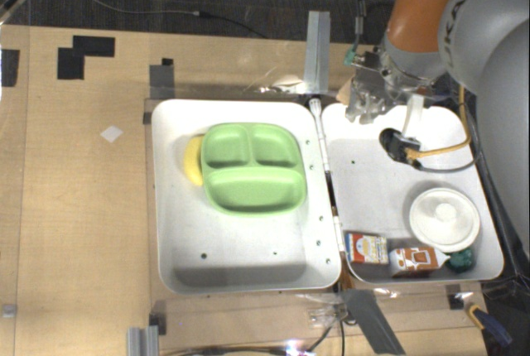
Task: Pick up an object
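1. Closest pickable obj to the gripper (362,108): white round bowl (445,216). It sits toward the cam and view-right of the gripper, well apart from it.
2. Further toward the cam, along the near wall of the right bin (364,180): red-white carton (368,248) and brown carton (414,261), side by side. Just beside them is a small dark green thing (461,261), maybe a toy veg, too small to tell.
3. Gripper hangs over that bin's far corner, by the wall between the bins. Can't tell if it's spread or closed.
4. View-left of the gripper, in the left bin (232,247): green divided plate (251,166), w/ a yellow thing (193,161) poking out at its far-side edge.
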You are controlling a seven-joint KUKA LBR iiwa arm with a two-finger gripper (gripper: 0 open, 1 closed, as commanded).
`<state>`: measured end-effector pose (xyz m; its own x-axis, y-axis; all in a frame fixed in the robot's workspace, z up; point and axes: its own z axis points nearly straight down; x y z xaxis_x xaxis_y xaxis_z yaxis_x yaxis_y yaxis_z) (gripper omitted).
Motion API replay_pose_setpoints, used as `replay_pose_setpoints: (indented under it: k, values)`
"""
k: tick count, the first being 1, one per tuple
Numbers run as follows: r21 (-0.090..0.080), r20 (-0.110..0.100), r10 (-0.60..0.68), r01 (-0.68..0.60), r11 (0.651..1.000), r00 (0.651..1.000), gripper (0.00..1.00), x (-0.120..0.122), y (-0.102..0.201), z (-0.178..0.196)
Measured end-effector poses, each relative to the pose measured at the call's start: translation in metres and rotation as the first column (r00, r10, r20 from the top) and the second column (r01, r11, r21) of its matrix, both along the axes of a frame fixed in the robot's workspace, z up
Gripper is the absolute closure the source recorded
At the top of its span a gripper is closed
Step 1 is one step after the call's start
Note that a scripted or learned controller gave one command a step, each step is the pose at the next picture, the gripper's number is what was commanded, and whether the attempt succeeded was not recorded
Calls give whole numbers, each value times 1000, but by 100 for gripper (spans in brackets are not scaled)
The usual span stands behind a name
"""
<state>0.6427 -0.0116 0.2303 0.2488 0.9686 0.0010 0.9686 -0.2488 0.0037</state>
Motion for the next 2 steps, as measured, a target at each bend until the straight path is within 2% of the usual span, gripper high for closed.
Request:
replay_pose_setpoints:
  k: [1, 2]
  values:
    - [0, 0, 0, 0, 1000, 1000, 0, 0, 0, 0]
    - [0, -3, -58, 58, 998, 998, 0, -56, -46, -46]
